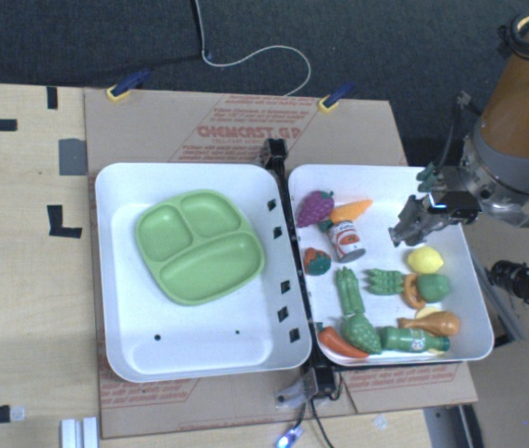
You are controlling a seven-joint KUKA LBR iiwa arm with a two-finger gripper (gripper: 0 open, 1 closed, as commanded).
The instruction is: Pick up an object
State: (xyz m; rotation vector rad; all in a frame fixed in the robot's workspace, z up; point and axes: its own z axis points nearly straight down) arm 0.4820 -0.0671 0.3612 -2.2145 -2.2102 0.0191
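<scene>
A yellow lemon (425,259) lies near the right bin's (390,177) right wall, touching a green ball (435,287). The end effector (411,229) hangs just above-left of it, fingers spread, grasping nothing. The left bin (119,250) carries a green plate (201,245).

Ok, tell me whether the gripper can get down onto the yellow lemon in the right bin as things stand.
Probably yes. The gripper hangs over the right bin, just up and left of the yellow lemon, with nothing above the lemon. The green toy touching its lower side could crowd a finger.
</scene>
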